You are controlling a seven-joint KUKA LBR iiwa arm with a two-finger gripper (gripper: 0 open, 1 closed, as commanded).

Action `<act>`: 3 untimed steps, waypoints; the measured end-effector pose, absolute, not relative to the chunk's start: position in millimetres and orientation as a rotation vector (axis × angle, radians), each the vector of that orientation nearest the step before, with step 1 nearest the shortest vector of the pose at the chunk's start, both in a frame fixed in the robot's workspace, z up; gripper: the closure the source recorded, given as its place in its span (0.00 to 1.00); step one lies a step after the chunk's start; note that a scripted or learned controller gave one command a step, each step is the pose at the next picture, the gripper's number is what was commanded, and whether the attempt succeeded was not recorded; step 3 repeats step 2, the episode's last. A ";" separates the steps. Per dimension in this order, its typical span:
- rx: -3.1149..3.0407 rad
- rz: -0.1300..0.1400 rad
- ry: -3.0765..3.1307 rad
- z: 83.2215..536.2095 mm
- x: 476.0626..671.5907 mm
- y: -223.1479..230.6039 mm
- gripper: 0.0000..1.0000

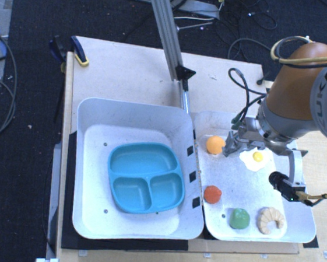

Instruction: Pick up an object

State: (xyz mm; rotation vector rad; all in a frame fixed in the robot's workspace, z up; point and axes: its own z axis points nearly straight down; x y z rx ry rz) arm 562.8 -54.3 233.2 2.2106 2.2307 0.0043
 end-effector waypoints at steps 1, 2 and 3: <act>2.212 0.005 2.231 238.2 579.2 6.3 1.00; 2.213 0.004 2.229 240.7 591.5 51.2 1.00; 2.213 0.004 2.229 240.7 591.5 51.2 1.00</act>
